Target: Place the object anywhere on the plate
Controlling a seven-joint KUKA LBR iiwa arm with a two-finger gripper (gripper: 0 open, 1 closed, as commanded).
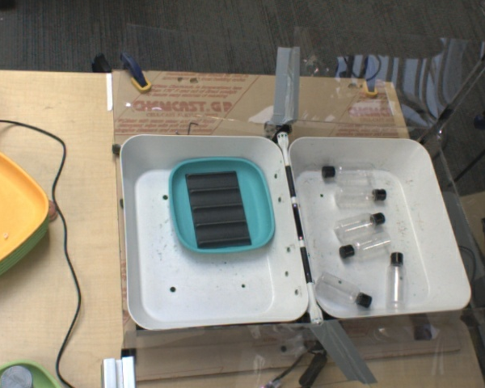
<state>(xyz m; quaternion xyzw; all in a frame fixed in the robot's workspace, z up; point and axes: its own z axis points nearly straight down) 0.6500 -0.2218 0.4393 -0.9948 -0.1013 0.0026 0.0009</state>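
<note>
A teal plate (263, 212) with rounded corners lies in the left white bin (145, 241). A black ribbed block (217, 208) rests flat on the plate, covering most of its middle. In the right white bin (440, 208) lie several clear vials with black caps, among them one near the back left (343, 175), one in the middle (361, 226) and one at the front (343, 291).
Brown cardboard (194, 103) lies behind the bins. Orange and green dishes (8, 212) sit at the far left of the wooden bench, with a black cable (65, 241) trailing beside them. A metal divider (287, 87) stands behind the seam between the bins.
</note>
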